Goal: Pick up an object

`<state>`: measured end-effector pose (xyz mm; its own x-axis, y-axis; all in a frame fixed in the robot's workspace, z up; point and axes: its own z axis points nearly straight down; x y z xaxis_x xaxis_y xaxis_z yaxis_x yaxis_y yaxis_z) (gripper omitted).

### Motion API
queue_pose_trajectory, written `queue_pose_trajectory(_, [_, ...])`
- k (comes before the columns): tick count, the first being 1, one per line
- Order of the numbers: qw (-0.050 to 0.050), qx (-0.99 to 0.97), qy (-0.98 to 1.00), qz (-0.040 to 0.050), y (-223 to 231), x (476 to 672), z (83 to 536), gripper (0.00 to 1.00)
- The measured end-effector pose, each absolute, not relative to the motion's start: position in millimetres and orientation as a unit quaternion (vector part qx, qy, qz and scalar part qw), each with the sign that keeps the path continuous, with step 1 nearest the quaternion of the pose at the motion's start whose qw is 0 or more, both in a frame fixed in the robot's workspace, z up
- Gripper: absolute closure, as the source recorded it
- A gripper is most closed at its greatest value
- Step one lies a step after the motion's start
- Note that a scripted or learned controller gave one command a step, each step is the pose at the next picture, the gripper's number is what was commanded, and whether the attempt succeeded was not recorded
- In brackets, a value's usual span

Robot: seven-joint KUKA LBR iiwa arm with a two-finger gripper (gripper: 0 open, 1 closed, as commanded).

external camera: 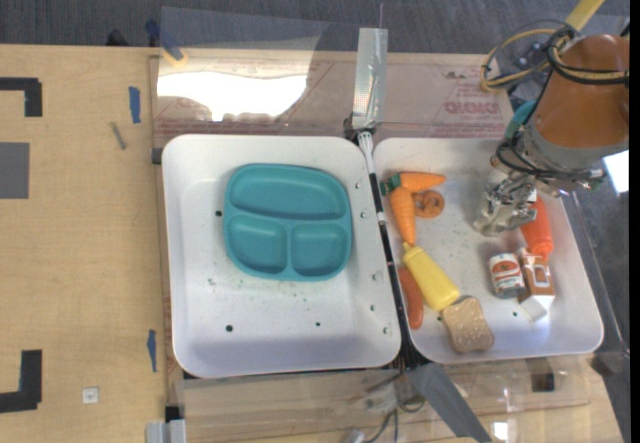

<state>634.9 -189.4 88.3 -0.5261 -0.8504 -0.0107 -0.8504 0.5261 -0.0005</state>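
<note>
Bench, two white bins: left bin [190, 331] holds teal divided plate [288, 221]; over right bin [575, 331] metal two-finger gripper [505, 211] hovers beside long orange-red toy [540, 229], finger state indiscernible, apparently approaching; next, descend and close.
</note>
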Motion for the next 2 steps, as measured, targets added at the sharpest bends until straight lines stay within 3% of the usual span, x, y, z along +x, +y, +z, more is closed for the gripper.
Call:
queue_pose_trajectory(1, [0.005, -0.486, 0.874, 0.0035, -189.2, 634.5, 87.4, 0.00])
queue_pose_trajectory(2, [0.004, -0.553, 0.833, -0.0015, -170.7, 565.8, 89.1, 0.00])
